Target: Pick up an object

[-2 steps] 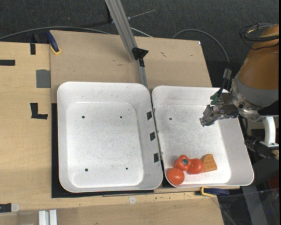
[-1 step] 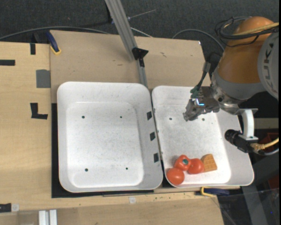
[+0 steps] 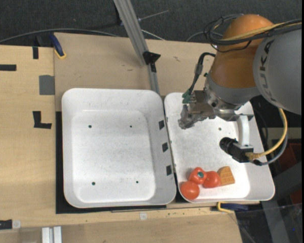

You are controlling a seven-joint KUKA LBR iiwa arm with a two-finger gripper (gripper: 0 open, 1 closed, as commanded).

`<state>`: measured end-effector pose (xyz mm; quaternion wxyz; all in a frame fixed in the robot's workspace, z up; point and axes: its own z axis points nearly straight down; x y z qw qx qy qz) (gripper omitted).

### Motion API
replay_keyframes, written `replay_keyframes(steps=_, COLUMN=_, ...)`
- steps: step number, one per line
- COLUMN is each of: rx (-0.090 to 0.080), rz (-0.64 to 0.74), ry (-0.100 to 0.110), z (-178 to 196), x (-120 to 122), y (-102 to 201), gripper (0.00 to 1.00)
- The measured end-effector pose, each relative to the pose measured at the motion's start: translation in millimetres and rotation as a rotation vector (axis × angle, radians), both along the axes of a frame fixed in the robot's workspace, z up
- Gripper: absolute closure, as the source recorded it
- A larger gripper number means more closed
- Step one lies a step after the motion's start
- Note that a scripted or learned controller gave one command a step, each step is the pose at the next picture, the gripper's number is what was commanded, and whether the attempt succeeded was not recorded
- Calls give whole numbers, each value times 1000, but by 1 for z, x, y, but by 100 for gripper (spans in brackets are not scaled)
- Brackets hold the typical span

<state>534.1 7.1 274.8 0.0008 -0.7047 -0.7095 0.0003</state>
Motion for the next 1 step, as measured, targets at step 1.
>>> replay_keyframes(steps=1, rx=0, rz=0, ry=2, z=-20, x=16, y=59, gripper=100)
